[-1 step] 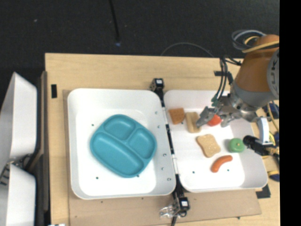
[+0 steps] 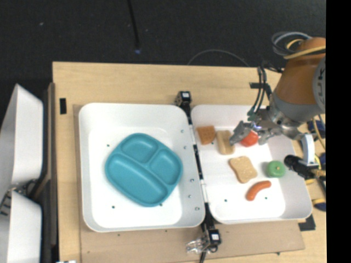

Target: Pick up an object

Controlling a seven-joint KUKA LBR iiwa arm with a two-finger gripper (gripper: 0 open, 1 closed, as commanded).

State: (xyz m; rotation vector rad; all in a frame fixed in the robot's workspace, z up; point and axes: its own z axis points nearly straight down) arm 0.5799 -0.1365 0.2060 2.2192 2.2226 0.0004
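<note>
A pale wooden worktop point(image 2: 131, 84) stands on a dark floor, with black cables trailing across that floor behind it. Two shallow white bins sit side by side on the wood, joined along the middle by black clamps. The left bin point(image 2: 93, 125) carries a teal divided plate point(image 2: 143, 169), lying slightly askew near its centre. The right bin point(image 2: 296, 201) carries toy food: a brown toast-like piece point(image 2: 206, 135) near the dividing edge, a tan block point(image 2: 224, 142) just beside it, a slice of bread point(image 2: 243, 169) toward the middle, a green apple point(image 2: 275, 169) to its right, and an orange-red sausage point(image 2: 258, 190) nearer the front edge.

The grey arm with its orange band point(image 2: 300, 78) reaches in from the right and leans down over the far part of the right bin. Its claw point(image 2: 249, 134) hangs low, with a red object point(image 2: 250, 139) right at its tip; whether the claw is spread or pinching that piece cannot be told from here. The red object lies between the tan block and the apple.
</note>
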